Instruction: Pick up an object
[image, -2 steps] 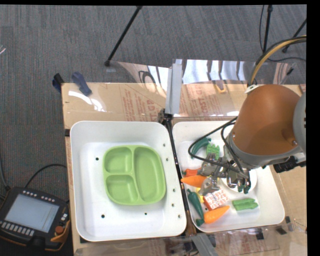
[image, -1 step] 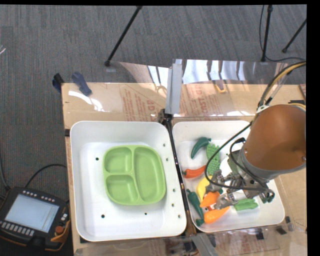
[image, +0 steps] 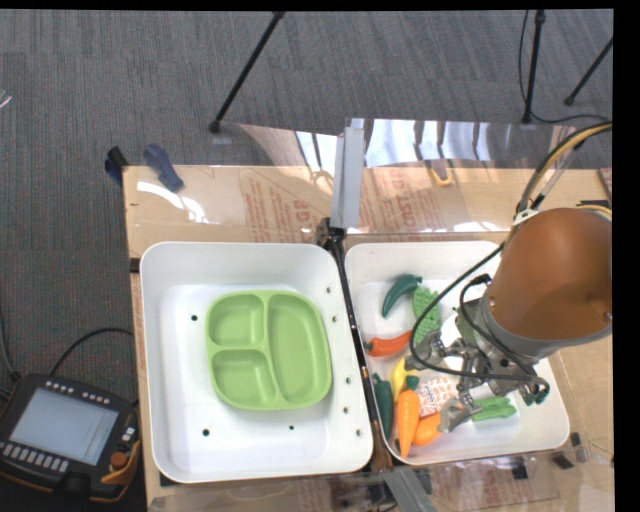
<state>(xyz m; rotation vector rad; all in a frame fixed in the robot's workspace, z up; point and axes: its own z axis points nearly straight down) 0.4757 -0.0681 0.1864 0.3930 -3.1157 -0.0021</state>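
— Where's the pick?
— Toy vegetables (image: 408, 395) heaped in the right bin (image: 553, 436), left half.
— And the gripper (image: 470, 400)?
— Low over the pile; can't tell its jaw state. Green plate (image: 268, 350) lies in the left bin (image: 165, 300).

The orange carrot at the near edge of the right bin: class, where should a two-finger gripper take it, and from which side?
Probably across the carrot's orange body near mid-length, coming from above: it lies flat, long and narrow, with other toys pressed against its sides.

Faint red mirrored print on the desk (image: 270, 200) behind the bins, too blurred to read; no other text legible.
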